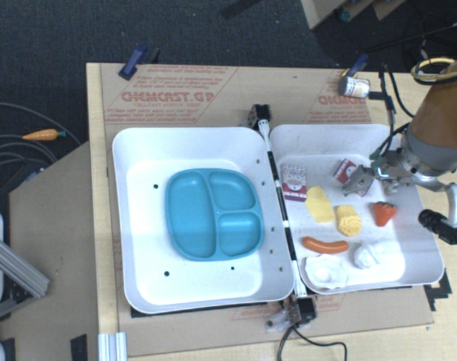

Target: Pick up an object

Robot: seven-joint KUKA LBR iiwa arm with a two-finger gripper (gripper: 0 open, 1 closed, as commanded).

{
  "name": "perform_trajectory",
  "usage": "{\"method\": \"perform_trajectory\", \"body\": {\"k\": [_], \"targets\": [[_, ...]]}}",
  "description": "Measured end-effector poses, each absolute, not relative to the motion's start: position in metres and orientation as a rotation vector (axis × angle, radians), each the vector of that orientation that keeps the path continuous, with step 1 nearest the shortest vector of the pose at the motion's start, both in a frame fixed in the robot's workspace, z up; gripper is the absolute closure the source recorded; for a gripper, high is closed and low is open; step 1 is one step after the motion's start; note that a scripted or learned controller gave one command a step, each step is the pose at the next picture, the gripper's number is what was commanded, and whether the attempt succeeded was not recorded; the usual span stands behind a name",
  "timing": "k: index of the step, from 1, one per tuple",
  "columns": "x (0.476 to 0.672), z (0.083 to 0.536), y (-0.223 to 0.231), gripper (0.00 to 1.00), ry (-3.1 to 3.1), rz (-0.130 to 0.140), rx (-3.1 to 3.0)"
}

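Observation:
My gripper (pixel 362 180) hangs low in the right bin (pixel 409 273), near its far right side. A small red packet (pixel 344 169) lies right beside it, at its left tip. A red strawberry-like piece (pixel 384 213) sits just in front of the gripper. Further left are a white and red carton (pixel 294 180), a yellow piece (pixel 318 204) and a yellow corn cob (pixel 349 220). A sausage (pixel 325 244) and two white items (pixel 366 256) (pixel 324 271) lie near the bin's front edge.
The left bin (pixel 138 277) holds a blue divided plate (pixel 213 213). The arm (pixel 437 126) comes in from the right over the right bin's far corner. A black clamp (pixel 260 116) stands between the bins at the back.

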State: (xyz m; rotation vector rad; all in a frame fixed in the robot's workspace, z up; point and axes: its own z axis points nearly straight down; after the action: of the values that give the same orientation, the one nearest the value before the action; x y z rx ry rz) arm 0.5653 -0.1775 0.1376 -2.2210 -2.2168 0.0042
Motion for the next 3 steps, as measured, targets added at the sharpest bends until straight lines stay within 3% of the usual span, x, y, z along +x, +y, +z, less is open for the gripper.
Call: {"method": "perform_trajectory", "body": {"k": [1,2,3], "targets": [[0.616,0.089,-0.178,0.00,-2.227,-0.006,-2.226],[0.618,0.101,-0.180,1.00,-2.231,-0.008,-2.231],[0.617,0.101,-0.180,0.00,-2.230,-0.007,-2.231]]}}
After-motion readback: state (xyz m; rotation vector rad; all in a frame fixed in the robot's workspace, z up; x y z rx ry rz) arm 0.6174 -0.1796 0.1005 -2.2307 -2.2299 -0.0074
